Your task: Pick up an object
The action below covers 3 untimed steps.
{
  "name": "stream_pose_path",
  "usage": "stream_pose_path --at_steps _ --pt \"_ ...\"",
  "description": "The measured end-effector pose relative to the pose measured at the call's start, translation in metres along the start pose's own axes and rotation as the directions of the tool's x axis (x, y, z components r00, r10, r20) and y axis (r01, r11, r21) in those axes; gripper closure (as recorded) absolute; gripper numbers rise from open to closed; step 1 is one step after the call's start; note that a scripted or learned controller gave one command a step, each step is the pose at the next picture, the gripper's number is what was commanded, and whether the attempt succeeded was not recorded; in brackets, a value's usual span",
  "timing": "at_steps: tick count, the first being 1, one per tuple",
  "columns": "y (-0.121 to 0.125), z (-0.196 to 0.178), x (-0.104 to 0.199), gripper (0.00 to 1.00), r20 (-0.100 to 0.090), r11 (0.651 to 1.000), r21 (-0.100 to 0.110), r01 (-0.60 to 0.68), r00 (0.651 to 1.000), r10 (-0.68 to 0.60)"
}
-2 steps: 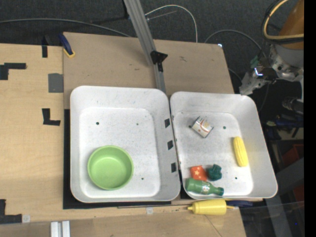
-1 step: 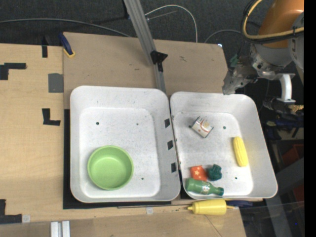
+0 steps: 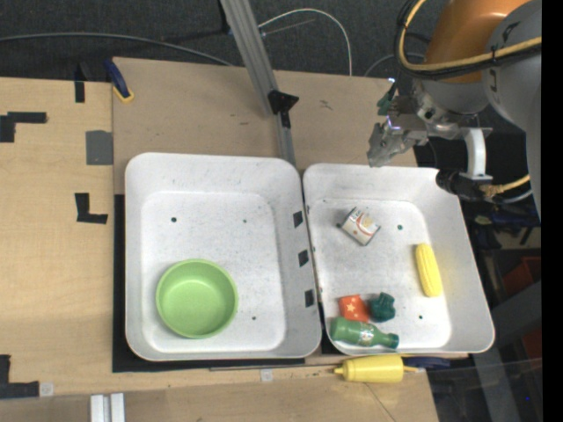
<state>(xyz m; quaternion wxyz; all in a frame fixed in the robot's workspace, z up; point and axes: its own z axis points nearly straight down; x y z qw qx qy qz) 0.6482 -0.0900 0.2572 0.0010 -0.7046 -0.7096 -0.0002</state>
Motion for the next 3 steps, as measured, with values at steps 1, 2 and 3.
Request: stream_pose_path --at_steps 1,2,3 --pt "-0.003 0.0 0.061 1.0 0.0 1.0 0.001 0.001 1.0 -0.001" --pt "-0.004 0.009 0.124 1.0 0.0 1.0 0.002 0.001 1.0 -0.001" --pt "-0.008 0.013 0.174 1.0 0.001 1.0 0.002 0.0 1.0 0.0"
